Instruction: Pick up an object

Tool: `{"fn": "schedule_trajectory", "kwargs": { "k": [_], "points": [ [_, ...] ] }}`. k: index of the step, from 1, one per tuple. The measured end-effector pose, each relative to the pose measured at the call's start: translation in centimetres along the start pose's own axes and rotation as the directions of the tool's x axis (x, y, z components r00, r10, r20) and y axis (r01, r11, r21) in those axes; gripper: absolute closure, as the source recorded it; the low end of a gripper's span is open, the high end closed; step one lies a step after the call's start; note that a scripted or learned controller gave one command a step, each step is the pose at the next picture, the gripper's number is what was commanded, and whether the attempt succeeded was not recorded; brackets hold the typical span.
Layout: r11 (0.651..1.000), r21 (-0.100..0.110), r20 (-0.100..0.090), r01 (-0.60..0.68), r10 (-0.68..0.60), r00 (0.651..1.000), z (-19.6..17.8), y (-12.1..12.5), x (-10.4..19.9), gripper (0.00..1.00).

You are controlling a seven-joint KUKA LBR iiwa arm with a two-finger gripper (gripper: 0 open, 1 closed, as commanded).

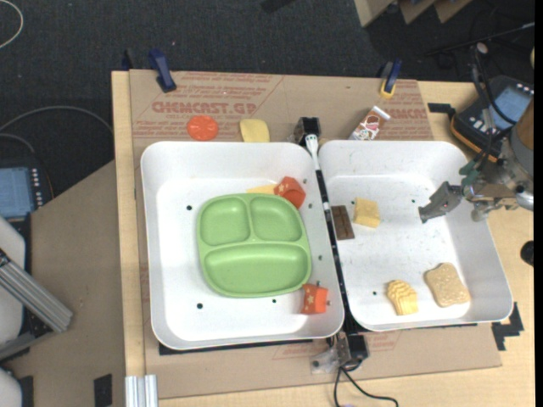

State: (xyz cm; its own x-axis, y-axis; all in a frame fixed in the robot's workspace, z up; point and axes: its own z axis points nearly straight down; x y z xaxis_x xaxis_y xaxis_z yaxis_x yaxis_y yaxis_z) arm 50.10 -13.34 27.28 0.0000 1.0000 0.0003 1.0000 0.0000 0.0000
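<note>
Nearest, in right bin (475, 312): yellow ridged piece (403, 297) beside tan bread slice (447, 284). In left bin (165, 312): small red-orange block (315, 299) touching green divided plate (253, 244). Further back, brown bar (341, 222) on the edge between bins, pale yellow cheese wedge (366, 213) just beside. Claw (441, 203) low over right bin, near its right wall, well apart from cheese; nothing seen between fingers, opening impossible to tell. Red tomato-like piece (291, 191) at plate's far rim. Farthest, on worktop (254, 100): orange disc (203, 128), yellow piece (254, 131), small wrapped packet (369, 125)
</note>
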Motion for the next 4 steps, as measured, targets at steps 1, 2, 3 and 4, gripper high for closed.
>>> {"fn": "schedule_trajectory", "kwargs": {
  "k": [1, 2, 3, 4],
  "points": [
    [1.000, 0.016, -0.005, 0.002, -0.002, 1.000, 16.9, 1.6, 3.9, 0.00],
    [1.000, -0.010, 0.006, -0.002, 0.002, 1.000, 12.2, 8.2, -2.2, 0.00],
    [1.000, 0.002, -0.005, 0.008, -0.008, 1.000, 8.6, 3.0, 7.0, 0.00],
    [1.000, 0.001, 0.001, -0.002, 0.002, 1.000, 19.2, 7.0, 3.3, 0.00]
  ]
}}
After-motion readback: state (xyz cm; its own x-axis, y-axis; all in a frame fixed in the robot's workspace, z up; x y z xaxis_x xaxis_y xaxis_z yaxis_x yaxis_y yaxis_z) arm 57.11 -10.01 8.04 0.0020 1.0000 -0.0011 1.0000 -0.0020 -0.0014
